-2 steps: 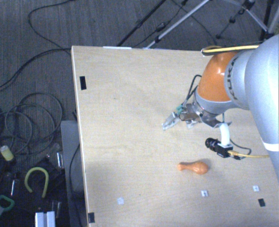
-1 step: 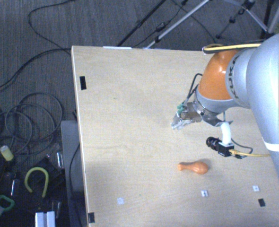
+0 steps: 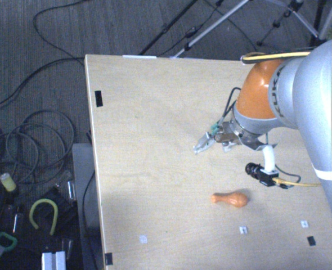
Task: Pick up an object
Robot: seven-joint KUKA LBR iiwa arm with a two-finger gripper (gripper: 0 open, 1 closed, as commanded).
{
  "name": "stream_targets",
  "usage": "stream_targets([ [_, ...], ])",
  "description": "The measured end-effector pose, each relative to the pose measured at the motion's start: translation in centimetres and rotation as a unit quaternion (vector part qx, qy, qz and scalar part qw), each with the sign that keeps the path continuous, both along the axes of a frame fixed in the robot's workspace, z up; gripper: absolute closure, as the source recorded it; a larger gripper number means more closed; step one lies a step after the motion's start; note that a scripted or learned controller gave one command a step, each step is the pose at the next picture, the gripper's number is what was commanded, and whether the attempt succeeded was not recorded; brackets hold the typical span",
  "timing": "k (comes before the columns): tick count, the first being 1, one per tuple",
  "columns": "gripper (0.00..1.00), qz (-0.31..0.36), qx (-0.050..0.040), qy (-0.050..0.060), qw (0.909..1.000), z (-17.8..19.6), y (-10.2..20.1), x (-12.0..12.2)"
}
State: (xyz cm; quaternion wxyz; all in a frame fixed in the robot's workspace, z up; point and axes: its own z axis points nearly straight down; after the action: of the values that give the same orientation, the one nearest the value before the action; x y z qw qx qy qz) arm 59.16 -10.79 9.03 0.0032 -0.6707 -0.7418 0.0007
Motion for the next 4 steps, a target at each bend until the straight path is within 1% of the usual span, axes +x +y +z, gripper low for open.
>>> stream_targets([
  [1, 1.00, 0.000, 0.0007, 0.001, 1.0000, 0.82, 0.05, -0.02],
  [2, 0.00, 0.000, 0.0008, 0.001, 1.0000, 0.81, 0.05, -0.03],
  [3, 1.00, -0.001, 0.0015, 0.002, 1.0000, 1.62, 0.06, -0.05],
  [4, 0.00, 0.000, 0.0015, 0.002, 1.0000, 1.62, 0.07, -0.05],
])
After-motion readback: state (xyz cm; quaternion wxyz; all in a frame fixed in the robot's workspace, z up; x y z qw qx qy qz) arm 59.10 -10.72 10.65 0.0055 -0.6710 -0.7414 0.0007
